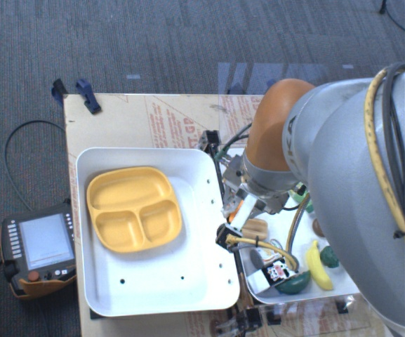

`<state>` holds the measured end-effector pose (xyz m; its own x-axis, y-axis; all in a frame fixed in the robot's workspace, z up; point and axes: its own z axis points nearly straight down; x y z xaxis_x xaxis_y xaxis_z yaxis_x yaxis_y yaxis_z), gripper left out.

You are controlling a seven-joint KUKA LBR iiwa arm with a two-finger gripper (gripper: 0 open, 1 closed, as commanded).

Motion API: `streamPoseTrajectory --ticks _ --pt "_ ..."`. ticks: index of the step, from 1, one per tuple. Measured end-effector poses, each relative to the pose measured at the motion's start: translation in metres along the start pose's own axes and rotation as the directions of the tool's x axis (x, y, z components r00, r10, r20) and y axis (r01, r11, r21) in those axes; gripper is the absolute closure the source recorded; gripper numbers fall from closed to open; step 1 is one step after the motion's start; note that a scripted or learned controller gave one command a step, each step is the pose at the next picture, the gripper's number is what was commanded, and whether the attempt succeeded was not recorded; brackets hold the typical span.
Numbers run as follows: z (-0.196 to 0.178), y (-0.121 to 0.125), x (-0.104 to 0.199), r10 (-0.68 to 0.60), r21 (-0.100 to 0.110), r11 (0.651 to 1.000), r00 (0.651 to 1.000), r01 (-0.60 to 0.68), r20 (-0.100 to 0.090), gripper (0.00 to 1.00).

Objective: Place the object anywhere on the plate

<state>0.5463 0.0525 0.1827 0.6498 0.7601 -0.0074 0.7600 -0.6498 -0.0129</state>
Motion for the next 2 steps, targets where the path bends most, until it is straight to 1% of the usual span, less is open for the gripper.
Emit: streamPoseTrajectory --ticks 1,2 --pt "-0.0005 -0.0034 0.0598 -0.133 -0.003 0.991 0.991 0.133 0.002 1.0" --pt "-0.0004 -0.0035 0.0596 -0.133 -0.003 0.991 0.991 0.133 0.003 0.0"
